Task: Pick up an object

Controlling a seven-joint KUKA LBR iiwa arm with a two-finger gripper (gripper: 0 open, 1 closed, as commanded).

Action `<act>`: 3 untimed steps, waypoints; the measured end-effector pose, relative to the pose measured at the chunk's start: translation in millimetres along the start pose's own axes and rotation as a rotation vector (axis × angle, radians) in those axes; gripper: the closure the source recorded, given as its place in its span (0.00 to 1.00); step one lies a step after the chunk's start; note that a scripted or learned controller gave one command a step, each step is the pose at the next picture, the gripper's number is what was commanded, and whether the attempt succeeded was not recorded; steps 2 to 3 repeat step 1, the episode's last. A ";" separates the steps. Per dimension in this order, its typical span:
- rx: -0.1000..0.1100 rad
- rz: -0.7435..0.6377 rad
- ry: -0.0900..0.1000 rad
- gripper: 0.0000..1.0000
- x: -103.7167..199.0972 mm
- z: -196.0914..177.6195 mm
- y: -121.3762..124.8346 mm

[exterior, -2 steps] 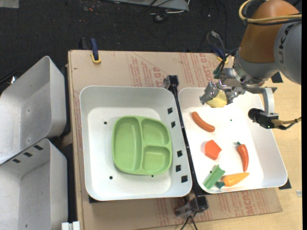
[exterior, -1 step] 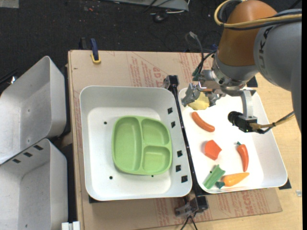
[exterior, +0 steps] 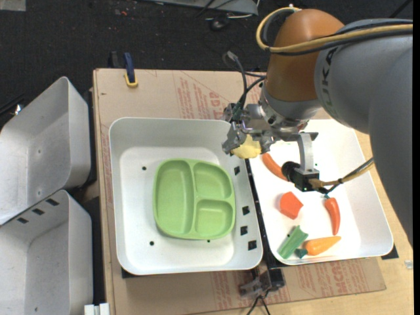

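A pale yellow object [exterior: 247,151] is seen clamped in the end effector [exterior: 244,146] above the divide between the bins, so pickup is judged nearly complete, lifting remaining.

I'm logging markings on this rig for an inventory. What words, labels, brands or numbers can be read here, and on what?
Red print on the cardboard under the bins: runs upside down and slanted, too blurred to read.
More red print on the cardboard's front edge: too blurred to read.
Arm: dark lettering on the grey housing, partly cut off, not readable.
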State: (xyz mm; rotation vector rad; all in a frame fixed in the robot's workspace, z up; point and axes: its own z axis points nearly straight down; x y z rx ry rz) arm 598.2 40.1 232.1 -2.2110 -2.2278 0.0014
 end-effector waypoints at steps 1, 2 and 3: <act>-0.001 0.000 0.000 1.00 47.7 7.8 2.5; -0.001 0.000 0.000 1.00 47.7 7.8 2.5; -0.001 0.000 0.000 1.00 47.7 7.8 2.5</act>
